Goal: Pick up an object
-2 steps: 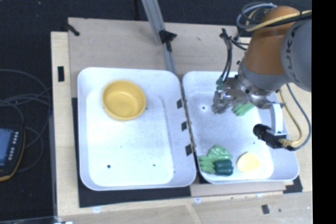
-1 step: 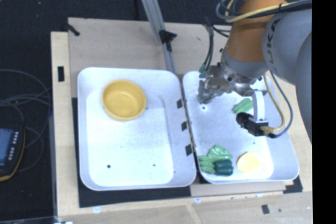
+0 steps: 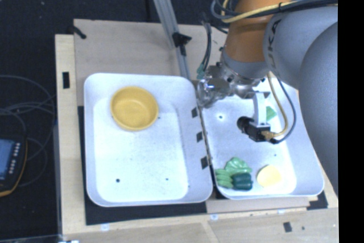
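Left bin point(image 3: 136, 179): yellow bowl point(image 3: 135, 108) (upright).

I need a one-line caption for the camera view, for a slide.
KUKA arm reaching over the right bin holding green items and a yellow piece; yellow bowl in the left bin.

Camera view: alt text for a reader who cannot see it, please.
A grey arm reaches over the right bin, which holds a green toy and a pale yellow piece. The left bin holds a yellow bowl.
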Available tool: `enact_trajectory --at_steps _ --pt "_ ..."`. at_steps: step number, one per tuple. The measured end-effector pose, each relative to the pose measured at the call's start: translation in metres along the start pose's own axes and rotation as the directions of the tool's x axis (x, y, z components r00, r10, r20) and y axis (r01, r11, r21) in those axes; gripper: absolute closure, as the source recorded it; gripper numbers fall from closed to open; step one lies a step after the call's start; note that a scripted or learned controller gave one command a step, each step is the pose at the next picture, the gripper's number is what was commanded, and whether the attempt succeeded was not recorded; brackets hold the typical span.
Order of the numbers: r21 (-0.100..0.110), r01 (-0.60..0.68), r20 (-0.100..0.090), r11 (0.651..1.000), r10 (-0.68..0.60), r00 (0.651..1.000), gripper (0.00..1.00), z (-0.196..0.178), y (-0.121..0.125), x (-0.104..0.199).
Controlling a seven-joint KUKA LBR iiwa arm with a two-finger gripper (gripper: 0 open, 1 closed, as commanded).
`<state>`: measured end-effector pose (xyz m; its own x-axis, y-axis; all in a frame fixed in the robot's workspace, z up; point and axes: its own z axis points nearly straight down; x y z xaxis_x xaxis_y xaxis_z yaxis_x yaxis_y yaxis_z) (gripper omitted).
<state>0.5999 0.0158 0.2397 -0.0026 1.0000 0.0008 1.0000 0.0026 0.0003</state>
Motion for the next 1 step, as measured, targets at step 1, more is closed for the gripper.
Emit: enact_trajectory --at_steps 1 --pt "0.001 0.000 0.000 1.000 0.000 1.000 1.00 0.0089 0.0191 0.0425"
